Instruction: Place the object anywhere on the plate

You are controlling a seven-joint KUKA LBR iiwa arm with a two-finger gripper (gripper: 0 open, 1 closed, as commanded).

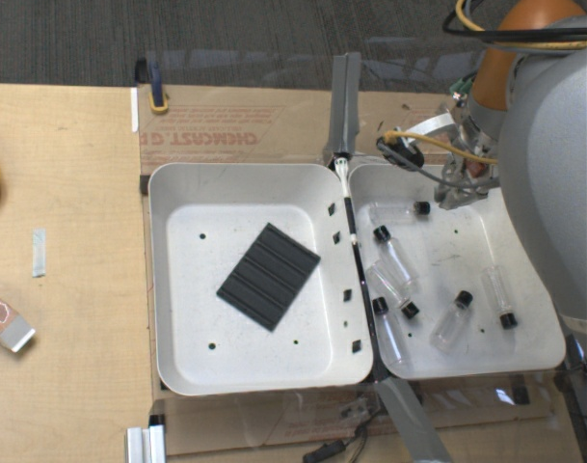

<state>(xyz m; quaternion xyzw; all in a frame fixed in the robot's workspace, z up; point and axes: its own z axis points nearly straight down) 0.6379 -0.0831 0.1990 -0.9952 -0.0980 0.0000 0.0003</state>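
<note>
My two-finger gripper [454, 193] hangs at the twelve o'clock end of the right shallow white plastic bin [524, 350], just inside its far rim, below my grey arm [553, 162] with its orange band [524, 27]; whether it is parted or closed I cannot tell from this slant, and I see nothing caught in it

The things I am after, small clear plastic vials with black caps, lie loose on that bin's floor. One [420, 207] sits at about seven o'clock from my gripper, close by. A pair [391, 257] lies toward the bin's nine o'clock side, with another [396, 304] just beneath them near the dividing wall. One more [451, 321] rests toward six o'clock, and one [498, 297] lies lengthwise toward four o'clock

The plate, a flat black ribbed rectangular slab [269, 276], lies tilted in the middle of the left shallow white plastic bin [168, 355], well apart from every vial and from my gripper
</note>
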